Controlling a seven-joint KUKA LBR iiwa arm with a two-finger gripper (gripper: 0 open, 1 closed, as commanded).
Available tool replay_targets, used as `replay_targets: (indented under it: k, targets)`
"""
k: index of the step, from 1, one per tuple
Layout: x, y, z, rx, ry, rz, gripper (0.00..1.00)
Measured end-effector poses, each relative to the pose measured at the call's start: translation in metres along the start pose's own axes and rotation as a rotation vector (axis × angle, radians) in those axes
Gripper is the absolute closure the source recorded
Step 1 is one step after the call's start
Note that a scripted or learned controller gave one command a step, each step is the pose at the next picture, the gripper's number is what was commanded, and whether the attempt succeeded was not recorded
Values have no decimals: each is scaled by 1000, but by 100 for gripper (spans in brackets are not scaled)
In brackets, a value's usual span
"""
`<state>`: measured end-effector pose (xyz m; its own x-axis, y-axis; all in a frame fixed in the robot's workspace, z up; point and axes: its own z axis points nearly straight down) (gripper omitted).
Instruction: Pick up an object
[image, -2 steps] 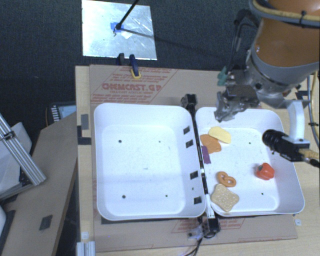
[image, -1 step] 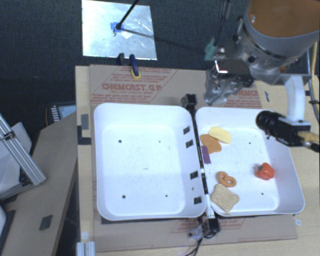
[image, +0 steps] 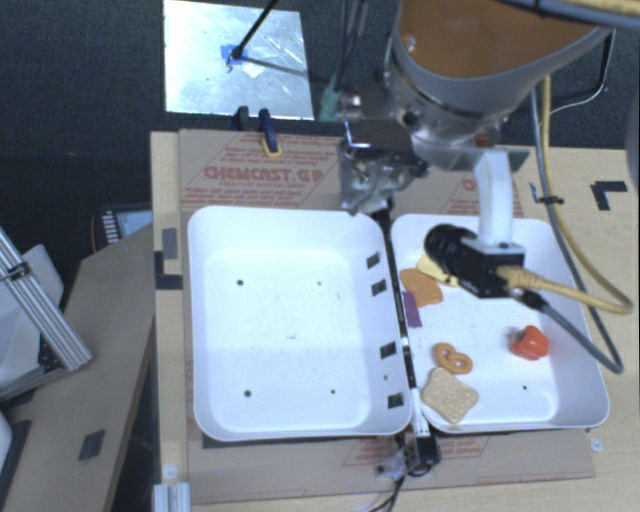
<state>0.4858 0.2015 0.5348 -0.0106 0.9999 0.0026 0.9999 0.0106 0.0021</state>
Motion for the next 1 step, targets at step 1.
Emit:
replay_targets:
  k: [1]
  targets:
    - [35,3,0,0,0,3,100]
